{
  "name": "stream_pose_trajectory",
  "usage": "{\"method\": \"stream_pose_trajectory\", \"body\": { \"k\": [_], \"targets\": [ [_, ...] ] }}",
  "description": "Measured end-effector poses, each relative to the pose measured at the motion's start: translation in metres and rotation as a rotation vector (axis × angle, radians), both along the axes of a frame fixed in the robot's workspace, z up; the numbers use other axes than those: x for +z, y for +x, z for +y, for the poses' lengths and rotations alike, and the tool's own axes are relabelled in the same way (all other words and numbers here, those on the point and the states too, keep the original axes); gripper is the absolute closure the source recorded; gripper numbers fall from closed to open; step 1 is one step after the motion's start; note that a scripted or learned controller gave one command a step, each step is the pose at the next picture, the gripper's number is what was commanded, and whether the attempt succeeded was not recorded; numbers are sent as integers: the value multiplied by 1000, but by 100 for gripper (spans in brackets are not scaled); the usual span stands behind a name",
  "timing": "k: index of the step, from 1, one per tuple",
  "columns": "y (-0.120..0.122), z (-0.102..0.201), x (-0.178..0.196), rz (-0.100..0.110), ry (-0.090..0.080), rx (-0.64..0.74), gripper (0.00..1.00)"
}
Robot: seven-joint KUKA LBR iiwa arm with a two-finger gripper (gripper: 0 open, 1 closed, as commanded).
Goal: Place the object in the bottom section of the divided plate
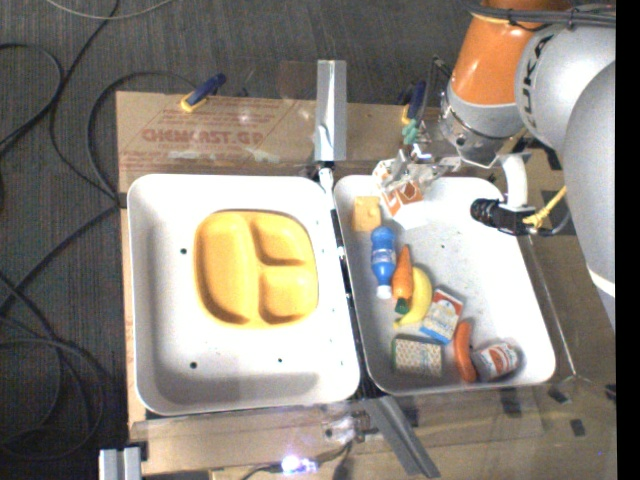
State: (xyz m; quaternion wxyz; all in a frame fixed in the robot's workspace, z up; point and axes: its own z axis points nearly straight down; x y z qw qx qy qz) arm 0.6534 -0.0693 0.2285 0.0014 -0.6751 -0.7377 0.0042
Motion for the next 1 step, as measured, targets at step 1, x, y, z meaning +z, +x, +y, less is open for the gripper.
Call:
{"method": "stream_pose_trajectory", "body": {
  "k": [1],
  "targets": [
    [2, 56, -39, 1, 2, 34, 100]
  ]
}}
